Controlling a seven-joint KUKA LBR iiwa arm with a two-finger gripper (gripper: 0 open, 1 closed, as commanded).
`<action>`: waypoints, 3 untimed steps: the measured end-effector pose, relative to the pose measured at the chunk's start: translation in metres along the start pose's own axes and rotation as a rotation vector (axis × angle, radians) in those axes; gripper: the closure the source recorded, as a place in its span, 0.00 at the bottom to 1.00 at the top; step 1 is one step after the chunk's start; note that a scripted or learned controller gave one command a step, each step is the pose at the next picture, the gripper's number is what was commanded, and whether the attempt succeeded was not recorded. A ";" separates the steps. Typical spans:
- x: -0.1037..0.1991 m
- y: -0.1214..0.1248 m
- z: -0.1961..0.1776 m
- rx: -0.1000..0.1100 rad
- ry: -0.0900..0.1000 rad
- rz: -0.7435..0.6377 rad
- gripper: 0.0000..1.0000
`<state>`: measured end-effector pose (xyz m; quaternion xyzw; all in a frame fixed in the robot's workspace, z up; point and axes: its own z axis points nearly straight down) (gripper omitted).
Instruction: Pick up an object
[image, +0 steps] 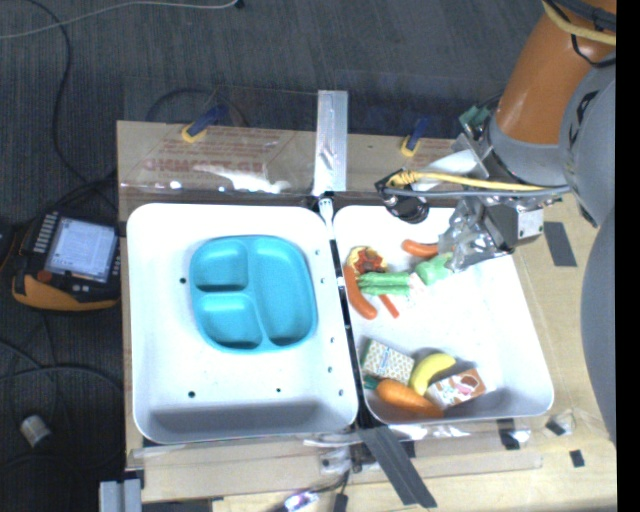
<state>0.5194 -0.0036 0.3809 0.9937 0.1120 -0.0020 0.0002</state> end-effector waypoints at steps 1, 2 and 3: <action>0.011 -0.049 0.082 0.000 -0.001 0.019 1.00; -0.008 -0.003 -0.042 -0.004 0.001 -0.041 1.00; -0.021 -0.070 0.069 -0.001 -0.003 -0.083 1.00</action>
